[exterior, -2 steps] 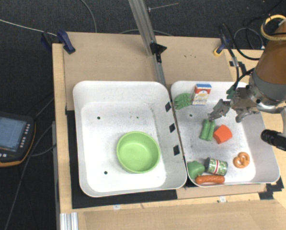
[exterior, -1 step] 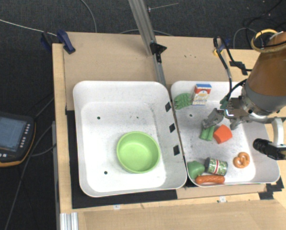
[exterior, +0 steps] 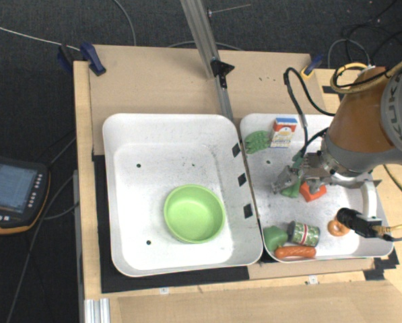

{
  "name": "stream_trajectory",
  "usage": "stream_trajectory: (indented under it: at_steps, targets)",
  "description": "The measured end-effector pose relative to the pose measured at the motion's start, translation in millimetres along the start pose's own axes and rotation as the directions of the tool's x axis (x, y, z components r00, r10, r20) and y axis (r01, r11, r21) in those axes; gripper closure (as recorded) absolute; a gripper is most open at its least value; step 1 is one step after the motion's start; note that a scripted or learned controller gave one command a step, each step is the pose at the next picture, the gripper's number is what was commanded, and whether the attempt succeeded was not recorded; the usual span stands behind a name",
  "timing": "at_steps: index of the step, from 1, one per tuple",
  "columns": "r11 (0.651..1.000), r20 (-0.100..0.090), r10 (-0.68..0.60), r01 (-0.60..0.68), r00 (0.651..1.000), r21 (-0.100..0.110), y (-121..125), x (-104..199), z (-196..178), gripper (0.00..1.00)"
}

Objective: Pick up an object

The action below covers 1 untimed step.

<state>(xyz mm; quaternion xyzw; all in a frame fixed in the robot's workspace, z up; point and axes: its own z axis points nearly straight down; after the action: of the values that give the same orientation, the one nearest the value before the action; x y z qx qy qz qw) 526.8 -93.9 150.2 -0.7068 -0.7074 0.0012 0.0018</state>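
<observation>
My gripper (exterior: pixel 287 182) hangs low over the middle of the right bin (exterior: pixel 335 123), reaching in from the right. A small green thing (exterior: pixel 292 192) lies right beneath it, and a red-orange block (exterior: pixel 313 193) sits just to its right. I cannot tell whether either one is held. Toward the far wall are a green leafy piece (exterior: pixel 257 141) and a small white carton (exterior: pixel 283 132). Along the near wall lie a green pepper-like piece (exterior: pixel 275 236), a green can (exterior: pixel 303 234), a red-orange sausage (exterior: pixel 296 252) and an orange ring (exterior: pixel 336 229).
The left bin (exterior: pixel 140 147) holds a light green bowl (exterior: pixel 194 212) near its front. A metal pole (exterior: pixel 204 36) slants down to the divide between the bins. A teach pendant (exterior: pixel 12 192) lies off the bench at the left.
</observation>
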Motion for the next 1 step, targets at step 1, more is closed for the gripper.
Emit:
stream_trajectory:
  at_steps: [1]
  targets:
    - [1.000,0.000,0.000,0.000,1.000,-0.005,1.3,-0.4,-12.8,1.00]
